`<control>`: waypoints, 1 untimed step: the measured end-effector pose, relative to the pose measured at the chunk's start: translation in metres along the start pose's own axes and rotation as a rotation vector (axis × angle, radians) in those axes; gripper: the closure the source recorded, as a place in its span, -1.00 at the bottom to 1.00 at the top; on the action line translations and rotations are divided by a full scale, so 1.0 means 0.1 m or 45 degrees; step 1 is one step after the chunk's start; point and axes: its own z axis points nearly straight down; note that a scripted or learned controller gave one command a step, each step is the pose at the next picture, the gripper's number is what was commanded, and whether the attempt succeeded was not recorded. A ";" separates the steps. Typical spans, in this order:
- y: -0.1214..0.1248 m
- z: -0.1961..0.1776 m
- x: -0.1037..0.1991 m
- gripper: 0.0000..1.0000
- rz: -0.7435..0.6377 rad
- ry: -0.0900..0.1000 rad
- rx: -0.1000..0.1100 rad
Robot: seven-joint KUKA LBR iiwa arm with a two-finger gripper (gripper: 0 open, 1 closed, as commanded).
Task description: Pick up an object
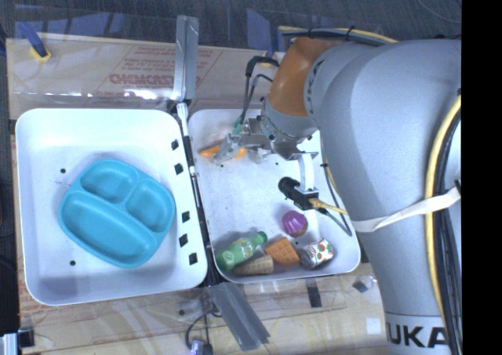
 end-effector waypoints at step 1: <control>-1.08 0.01 -0.38 -1.00 0.005 0.001 0.003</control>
